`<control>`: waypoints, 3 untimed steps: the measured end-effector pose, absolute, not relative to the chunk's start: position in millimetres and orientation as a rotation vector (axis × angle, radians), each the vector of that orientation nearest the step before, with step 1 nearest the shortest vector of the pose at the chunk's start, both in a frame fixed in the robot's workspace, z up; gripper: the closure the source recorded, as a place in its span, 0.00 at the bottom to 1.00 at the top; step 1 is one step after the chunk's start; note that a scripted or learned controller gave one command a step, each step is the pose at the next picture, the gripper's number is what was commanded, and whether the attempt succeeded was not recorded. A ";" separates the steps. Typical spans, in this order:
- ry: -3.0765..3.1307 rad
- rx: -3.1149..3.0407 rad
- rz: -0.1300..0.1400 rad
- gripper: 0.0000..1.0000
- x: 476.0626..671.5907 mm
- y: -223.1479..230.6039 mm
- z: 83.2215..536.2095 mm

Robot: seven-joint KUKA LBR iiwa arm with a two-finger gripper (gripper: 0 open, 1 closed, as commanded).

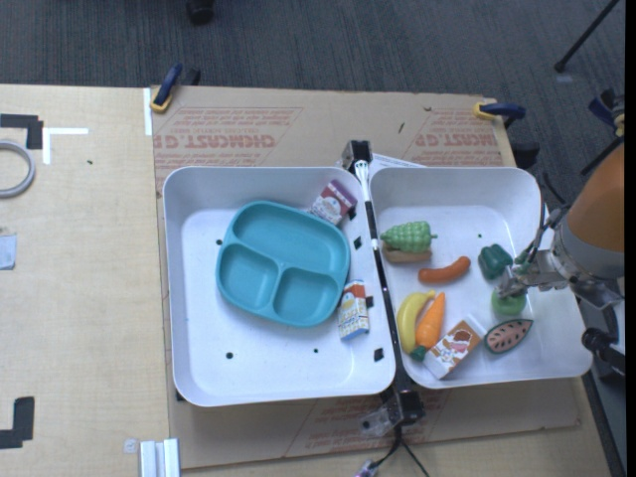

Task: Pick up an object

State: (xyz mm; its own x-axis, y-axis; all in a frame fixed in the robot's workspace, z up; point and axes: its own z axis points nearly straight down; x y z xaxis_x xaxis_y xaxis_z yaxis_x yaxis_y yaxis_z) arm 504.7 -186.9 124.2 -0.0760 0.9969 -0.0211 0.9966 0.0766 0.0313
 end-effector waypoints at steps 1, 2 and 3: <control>2.152 2.286 0.000 1.00 500.3 -137.5 251.1; 2.280 2.157 0.000 1.00 505.3 -65.1 327.8; 2.414 2.001 0.002 1.00 479.0 -100.0 434.3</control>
